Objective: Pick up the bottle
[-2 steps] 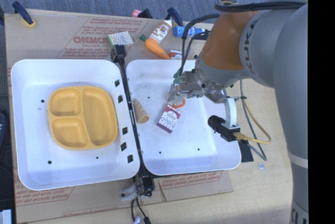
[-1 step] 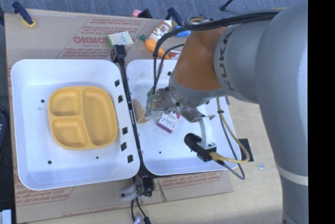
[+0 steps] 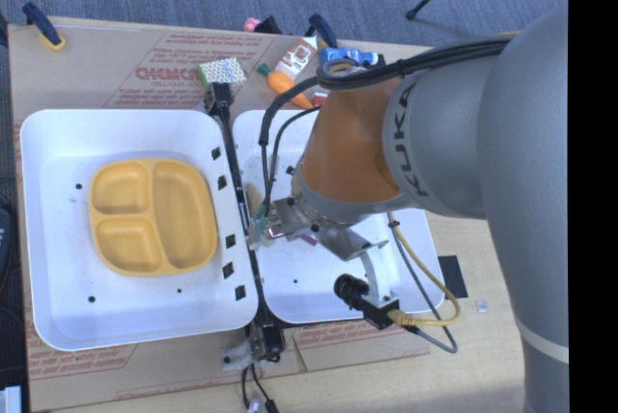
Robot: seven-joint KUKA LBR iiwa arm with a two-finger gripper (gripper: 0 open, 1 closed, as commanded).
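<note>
One fixed camera above the bench (image 3: pixel 77 44), looking down aslant, both white bins (image 3: pixel 39 208) in frame, arm (image 3: pixel 463 131) close

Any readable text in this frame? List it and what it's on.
"KUKA" – on the grey arm, running down its side near the orange band.
"CHEMC..." – red print on the cardboard sheet behind the left bin; the rest of the word and the smaller red lines under it are too blurred to read.
Label on the orange bottle: too small to read.
Red print on the cardboard along the front edge: blurred, unreadable.
</note>
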